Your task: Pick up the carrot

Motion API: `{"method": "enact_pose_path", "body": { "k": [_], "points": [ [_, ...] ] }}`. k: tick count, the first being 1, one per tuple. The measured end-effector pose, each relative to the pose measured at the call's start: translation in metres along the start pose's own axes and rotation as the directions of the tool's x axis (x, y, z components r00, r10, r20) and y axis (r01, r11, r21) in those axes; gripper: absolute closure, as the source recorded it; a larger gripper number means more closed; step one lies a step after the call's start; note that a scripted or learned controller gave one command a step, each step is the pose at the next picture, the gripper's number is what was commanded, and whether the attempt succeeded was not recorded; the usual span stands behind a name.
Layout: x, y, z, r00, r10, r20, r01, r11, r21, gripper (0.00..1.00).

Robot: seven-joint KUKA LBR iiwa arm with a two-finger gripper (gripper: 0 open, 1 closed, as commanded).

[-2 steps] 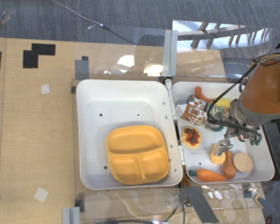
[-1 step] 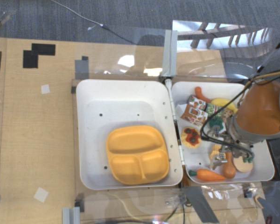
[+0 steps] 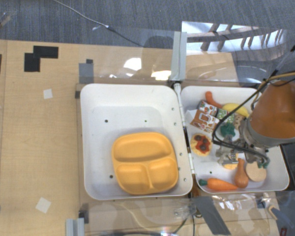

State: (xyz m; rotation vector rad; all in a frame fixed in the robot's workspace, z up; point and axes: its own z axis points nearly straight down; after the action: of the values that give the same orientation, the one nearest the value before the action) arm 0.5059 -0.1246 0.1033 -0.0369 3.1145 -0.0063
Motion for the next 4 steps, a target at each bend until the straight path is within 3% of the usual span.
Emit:
{"method": "enact_pose_path", "body": {
  "k": [1,2,3,4],
  "points": [
    [-0.004,0.003,-0.017,0.970,-0.241,-0.014,0.241,0.971,-0.007,1.00],
    [0.006,0.016,-0.028,0.922,-0.386,-0.015,0.386,0.922,-0.011,1.00],
    [-0.025,-0.013,-0.172,0.708,-0.706,-0.006,0.706,0.708,-0.009,1.00],
    [-0.048,-0.072,-0.150,0.478,-0.878,-0.005,0.878,0.478,-0.018,1.00]
  ]
}}
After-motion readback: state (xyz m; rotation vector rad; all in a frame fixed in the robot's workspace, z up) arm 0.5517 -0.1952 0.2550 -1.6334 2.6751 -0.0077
